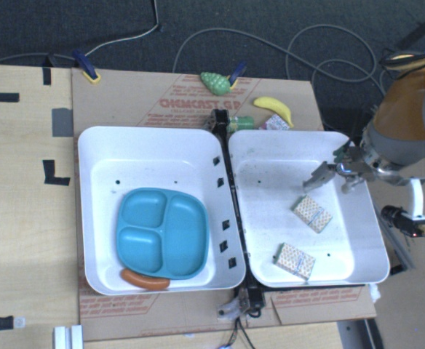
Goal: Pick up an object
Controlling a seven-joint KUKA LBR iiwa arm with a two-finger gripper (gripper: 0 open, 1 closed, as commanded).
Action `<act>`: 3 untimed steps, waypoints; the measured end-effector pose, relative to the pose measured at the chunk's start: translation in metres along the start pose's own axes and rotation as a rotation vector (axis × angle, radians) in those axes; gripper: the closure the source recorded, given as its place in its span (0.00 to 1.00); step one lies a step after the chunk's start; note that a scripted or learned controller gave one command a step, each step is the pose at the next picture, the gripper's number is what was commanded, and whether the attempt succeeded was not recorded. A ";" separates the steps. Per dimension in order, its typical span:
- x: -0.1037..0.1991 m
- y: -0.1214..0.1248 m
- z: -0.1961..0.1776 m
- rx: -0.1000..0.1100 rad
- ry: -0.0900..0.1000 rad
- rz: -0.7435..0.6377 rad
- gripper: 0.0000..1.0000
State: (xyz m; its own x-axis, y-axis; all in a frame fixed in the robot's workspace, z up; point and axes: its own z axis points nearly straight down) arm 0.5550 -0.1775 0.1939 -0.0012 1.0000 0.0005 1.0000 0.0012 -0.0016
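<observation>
- Patterned packet (pixel 313 213), the likeliest pick, lay tilted on the floor of the right bin (pixel 271 158), toward that bin's 3 o'clock side.
- A second packet (pixel 295 260) lay near it at about 6 o'clock, the two apart.
- At 1 o'clock from the first packet, the gripper (pixel 332 176) hung just above it; its fingers looked spread, with nothing between them.
- The left bin (pixel 96 151) held a blue divided plate (pixel 161 233), and an orange sausage (pixel 145 280) touched the plate's 7 o'clock edge.
- On the cardboard at 12 o'clock from the bins sat a yellow banana (pixel 273 109) and a green toy (pixel 215 83).
- Judged step: the approach, no grasp made yet.
- The next move called for shifting toward 7 o'clock over the packet, lining the fingers across its narrow side, then descending and closing.
</observation>
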 end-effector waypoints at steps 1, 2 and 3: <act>0.002 -0.001 0.104 -0.010 -0.006 0.001 0.00; 0.059 -0.040 0.108 -0.006 -0.002 0.000 0.00; 0.058 -0.039 0.097 -0.010 -0.004 0.001 1.00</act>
State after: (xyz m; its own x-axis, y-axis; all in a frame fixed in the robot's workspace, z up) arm 0.5159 -0.1197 0.0966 -0.0001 1.0000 -0.0033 1.0000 0.0001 0.0080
